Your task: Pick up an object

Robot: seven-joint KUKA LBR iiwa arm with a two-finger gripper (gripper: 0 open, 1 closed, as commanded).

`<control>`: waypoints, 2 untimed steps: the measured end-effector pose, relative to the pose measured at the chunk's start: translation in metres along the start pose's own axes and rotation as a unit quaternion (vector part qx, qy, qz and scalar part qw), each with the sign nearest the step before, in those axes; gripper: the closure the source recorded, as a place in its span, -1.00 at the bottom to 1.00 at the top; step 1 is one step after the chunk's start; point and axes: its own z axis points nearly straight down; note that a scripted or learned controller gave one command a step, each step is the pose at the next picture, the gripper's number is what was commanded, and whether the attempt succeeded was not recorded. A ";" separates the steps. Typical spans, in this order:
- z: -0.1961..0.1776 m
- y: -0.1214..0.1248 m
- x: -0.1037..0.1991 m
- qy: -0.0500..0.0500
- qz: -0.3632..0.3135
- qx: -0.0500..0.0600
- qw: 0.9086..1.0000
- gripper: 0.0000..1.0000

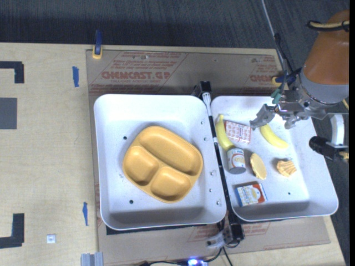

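While the gripper (274, 116) hovered over the right bin (324, 195), its two fingers were spread apart and held nothing.

A smooth, curved yellow banana (273, 137) lay just below the fingertips, apart from them. A second banana (223, 133) lay along the bin's left wall, with a flat red-and-white printed packet (237, 132) just beside it. Below sat a small round can (237, 160) on its side, a pale yellow oval piece (258, 165), a ridged orange-yellow lump (285, 167) and a small boxy carton (250, 194) with a blue and red label. In the left bin (108, 112) lay a glossy, mustard-yellow three-compartment tray (161, 163). Both shallow white plastic bins rested on printed brown cardboard (144, 71).
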 end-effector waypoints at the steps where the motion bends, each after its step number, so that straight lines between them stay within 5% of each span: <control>1: 0.138 -0.045 -0.016 0.000 0.001 0.000 1.000 -1.00; 2: 0.128 -0.043 -0.016 -0.001 0.001 -0.002 1.000 1.00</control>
